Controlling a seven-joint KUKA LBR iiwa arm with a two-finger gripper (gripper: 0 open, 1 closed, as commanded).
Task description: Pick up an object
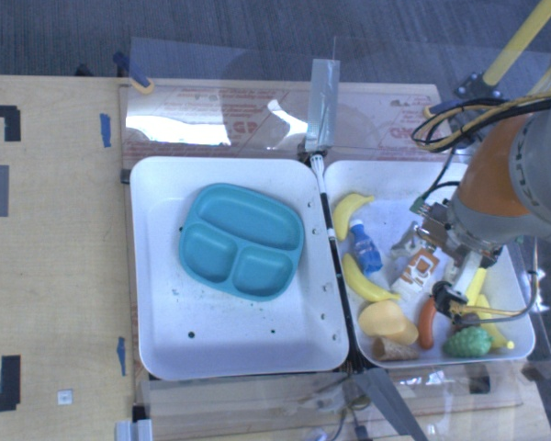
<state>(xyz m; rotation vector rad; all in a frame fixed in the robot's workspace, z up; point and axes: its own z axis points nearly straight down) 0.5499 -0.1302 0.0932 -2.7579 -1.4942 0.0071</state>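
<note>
My gripper (422,246) hangs low over the middle of the right bin (523,338), on the arm reaching in from the right. Just under it lies a white packet with orange print (416,272); whether they touch is unclear. To its left lie a blue bottle (365,249), a yellow banana (349,208) at the bin's back and a second banana (365,283) below the bottle. At the front sit a yellow rounded fruit (386,320), an orange sausage-shaped piece (426,324) and a green knobbly item (466,342). Nothing is seen between the fingers.
The left bin (156,320) holds a teal divided plate (242,240). A ridge where the two bin walls meet (331,255) separates the bins. A brown piece (397,348) lies at the right bin's front edge, and a yellow piece (499,338) beside the green item.
</note>
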